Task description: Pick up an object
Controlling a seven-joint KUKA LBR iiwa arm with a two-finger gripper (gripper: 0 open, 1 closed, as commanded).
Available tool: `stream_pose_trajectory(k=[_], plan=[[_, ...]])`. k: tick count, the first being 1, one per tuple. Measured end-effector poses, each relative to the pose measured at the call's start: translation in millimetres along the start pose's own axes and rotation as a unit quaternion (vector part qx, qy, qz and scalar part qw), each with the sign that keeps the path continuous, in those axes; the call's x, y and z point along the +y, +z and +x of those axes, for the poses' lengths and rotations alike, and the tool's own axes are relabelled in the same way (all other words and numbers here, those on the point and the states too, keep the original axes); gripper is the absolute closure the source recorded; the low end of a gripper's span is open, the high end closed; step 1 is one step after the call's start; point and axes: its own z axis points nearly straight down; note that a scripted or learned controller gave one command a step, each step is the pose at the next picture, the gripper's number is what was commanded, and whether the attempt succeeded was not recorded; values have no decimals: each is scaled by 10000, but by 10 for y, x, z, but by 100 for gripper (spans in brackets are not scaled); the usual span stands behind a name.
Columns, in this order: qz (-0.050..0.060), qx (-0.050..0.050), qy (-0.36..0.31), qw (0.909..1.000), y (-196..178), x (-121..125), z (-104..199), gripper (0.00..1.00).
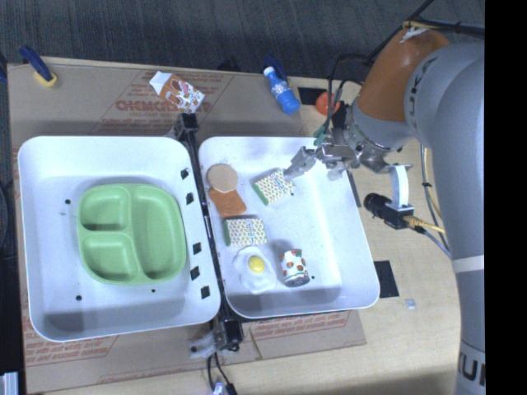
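In the right bin (354,253), the small things lie spread apart, from the fried egg (254,267) and spotted cup (294,267) up to the patterned card (274,187), so each can be reached alone. The tool (298,164) hovers just beside that card, holding nothing I can see. How far it is open I cannot tell, it is too small and blurred.

The right bin (356,245) has bare floor along its right side. Its left side is crowded: toast (226,202), patterned packets (245,231), fried egg (254,267), cup (294,267).

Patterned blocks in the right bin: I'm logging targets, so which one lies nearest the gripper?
The upper block, tilted, just left of the gripper. The other block lies lower, beside the fried egg.
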Motion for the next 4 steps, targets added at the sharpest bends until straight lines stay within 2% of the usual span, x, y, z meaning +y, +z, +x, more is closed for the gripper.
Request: stream_pose_trajectory(k=[1,2,3,4], plan=[[-31,1,2,10000,1019,-722,272,0],[-2,5,-1,10000,1035,236,746,0],[-5,5,-16,10000,934,240,747,100],[-25,11,-10,10000,36,323,1770,100]])
